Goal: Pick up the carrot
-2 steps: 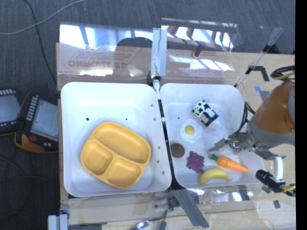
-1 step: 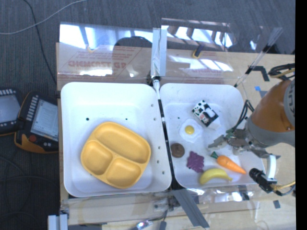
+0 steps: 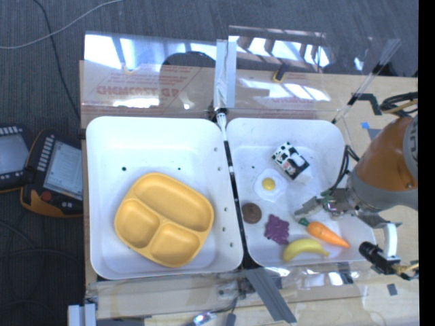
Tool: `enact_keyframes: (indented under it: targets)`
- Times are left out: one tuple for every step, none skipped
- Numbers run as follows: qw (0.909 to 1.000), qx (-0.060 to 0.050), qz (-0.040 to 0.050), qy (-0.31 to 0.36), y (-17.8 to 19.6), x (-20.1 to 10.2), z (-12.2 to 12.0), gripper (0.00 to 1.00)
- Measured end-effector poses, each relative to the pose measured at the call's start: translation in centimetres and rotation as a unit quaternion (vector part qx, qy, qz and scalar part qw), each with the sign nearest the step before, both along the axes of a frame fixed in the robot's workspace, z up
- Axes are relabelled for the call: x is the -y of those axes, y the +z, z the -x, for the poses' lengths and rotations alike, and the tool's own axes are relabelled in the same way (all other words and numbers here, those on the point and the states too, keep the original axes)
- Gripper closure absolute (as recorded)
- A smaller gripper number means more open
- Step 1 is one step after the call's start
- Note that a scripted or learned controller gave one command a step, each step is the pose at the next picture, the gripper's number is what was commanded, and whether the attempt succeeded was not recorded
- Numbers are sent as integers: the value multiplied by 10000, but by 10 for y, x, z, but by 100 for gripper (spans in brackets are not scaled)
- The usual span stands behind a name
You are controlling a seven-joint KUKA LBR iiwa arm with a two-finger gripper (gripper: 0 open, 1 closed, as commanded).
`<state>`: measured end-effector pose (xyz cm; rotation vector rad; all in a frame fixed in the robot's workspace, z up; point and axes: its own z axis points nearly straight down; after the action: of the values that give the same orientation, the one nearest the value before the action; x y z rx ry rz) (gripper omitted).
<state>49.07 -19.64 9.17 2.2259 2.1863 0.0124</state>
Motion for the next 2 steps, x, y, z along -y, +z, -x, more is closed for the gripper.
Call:
enact_keyframes:
  targets:
    - [9993, -116, -53, -339, 18, -21, -32, 0]
    - [9980, -7, -135, -621, 3, 11, -5, 0]
